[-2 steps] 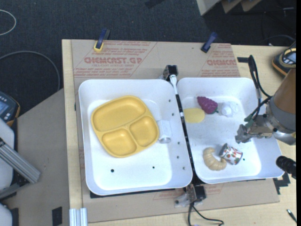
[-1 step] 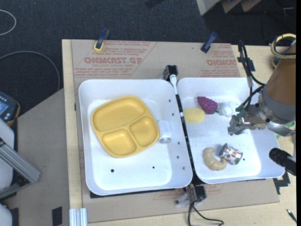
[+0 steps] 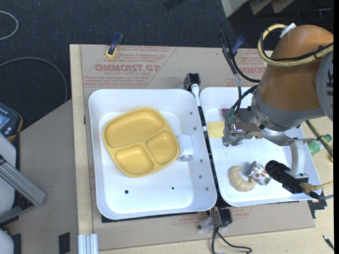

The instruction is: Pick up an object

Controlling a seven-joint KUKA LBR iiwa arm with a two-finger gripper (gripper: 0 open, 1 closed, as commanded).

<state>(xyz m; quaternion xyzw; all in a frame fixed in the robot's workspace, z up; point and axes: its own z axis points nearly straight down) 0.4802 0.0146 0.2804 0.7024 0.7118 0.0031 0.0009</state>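
Cream ridged toy [image 3: 241, 180] in right bin [image 3: 265, 194], near gripper [image 3: 229, 139] (grip state unclear)

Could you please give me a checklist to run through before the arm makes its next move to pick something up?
1. Gripper is over the right bin: ok.
2. A candidate is nearby; the flat yellow piece lies just beside the gripper: ok.
3. Gripper carries nothing yet: cannot tell.
4. Candidates lie apart; the beige croissant-shaped toy and the small patterned cup touch each other: not ok.
5. Yellow divided plate sits in the left bin, away from the gripper: ok.
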